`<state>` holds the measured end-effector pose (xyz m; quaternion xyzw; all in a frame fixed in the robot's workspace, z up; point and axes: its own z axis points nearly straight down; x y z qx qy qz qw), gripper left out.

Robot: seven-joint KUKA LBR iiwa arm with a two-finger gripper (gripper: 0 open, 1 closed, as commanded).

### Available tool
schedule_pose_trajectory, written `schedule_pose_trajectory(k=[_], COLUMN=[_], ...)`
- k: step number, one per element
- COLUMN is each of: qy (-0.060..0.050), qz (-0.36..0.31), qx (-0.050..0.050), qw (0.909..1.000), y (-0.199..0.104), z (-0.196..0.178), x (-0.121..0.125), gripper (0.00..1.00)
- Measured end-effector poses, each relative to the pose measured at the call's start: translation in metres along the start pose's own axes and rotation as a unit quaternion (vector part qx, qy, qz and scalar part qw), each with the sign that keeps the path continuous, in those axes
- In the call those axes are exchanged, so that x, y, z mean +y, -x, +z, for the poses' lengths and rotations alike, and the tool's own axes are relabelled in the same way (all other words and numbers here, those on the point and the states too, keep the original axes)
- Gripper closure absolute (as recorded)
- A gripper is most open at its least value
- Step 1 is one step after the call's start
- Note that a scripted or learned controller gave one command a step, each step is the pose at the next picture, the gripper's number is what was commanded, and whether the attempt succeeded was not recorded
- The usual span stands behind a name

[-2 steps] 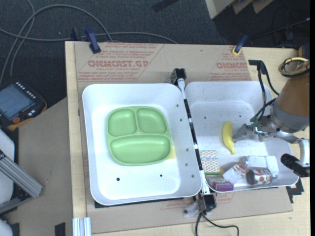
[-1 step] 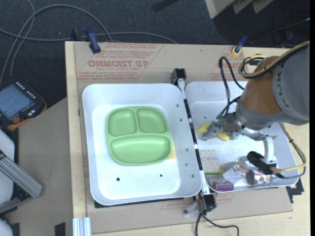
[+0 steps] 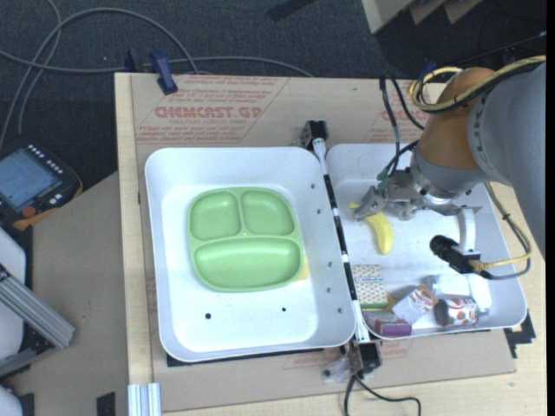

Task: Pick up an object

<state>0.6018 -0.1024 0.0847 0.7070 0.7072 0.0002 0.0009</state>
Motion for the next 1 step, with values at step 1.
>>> schedule_pose_trajectory(k=[1], qy=[0.001], qz=[0.0], qx=[0.0], qw=[1.0], y=[0.0], z=[-0.0099], x=[0.0003], gripper=[1.0])
